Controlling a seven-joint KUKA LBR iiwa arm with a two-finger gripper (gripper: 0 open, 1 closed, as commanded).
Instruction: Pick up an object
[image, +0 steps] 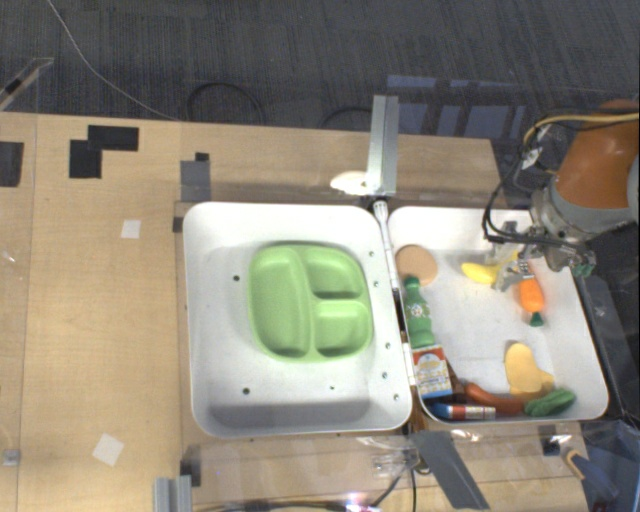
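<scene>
My gripper (519, 264) hangs low over the upper part of the right bin (590, 340), under the arm's orange band (597, 165). It sits between a small yellow piece (479, 272) on its left and an orange carrot with a green tip (532, 297) just below and to its right. A tan round piece (417, 264) lies further left. Whether the gripper touches the yellow piece or the carrot is unclear.
A green bottle with a printed label (419, 325) lies along the right bin's left wall. A pale yellow piece (524, 369), a red sausage (492, 397), a green piece (550, 402) and a marker (462, 410) crowd the near edge. A green divided plate (308, 300) sits in the left bin (215, 400).
</scene>
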